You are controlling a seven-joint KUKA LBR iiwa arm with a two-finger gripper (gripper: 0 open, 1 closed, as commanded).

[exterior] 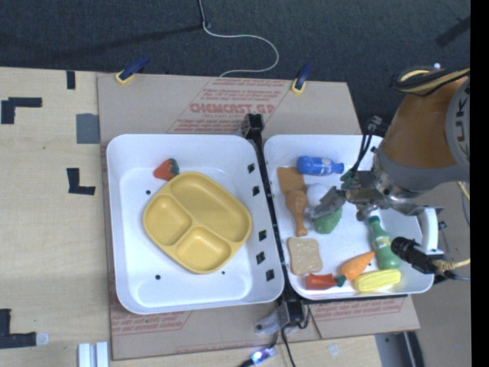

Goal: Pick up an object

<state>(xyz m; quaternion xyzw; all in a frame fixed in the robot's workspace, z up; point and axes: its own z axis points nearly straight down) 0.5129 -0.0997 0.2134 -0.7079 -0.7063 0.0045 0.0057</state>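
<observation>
You see 2 white bins (122, 228) on cardboard (229, 102) over dark carpet (92, 14). The gripper (334, 202) hangs above the green toy (328, 221) in the right bin; its grasp can't be judged.

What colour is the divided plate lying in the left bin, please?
Yellow: the divided plate shows plainly in the camera view, inside the left bin.

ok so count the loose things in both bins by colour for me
Red: 2, a strawberry, a chilli
Yellow: 2, a divided plate, corn
Blue: 1, a bottle
Green: 2, a bottle, a leafy vegetable
Orange: 1, a carrot
Brown or tan: 2, a drumstick, a bread slice
Total: 10
</observation>
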